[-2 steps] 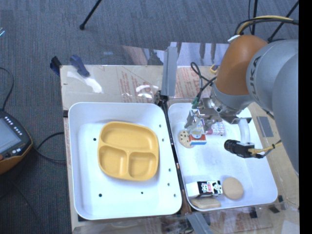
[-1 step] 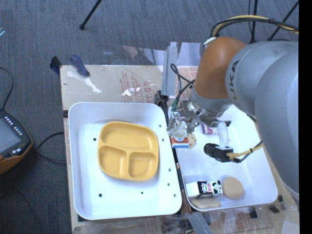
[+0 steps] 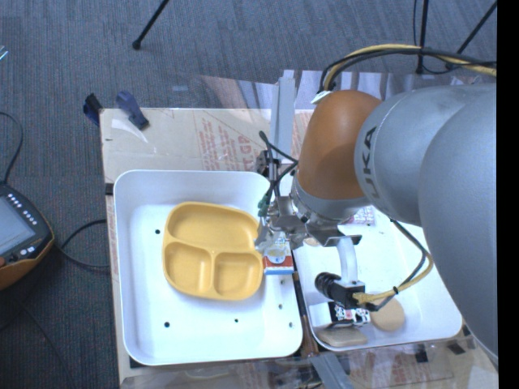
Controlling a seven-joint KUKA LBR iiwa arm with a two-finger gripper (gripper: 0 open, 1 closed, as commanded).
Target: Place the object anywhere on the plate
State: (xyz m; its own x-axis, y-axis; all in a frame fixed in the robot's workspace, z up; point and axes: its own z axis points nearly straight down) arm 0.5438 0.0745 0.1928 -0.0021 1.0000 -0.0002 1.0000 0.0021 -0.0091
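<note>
At plate's right rim | fingers (image 3: 278,241) over small carton (image 3: 278,257) beside yellow plate (image 3: 212,250) | grip state unclear

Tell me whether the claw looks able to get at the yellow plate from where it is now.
Probably yes. The claw hangs just off the right edge of the yellow plate in the left bin, and the plate's three compartments lie open from above with nothing covering them.
</note>
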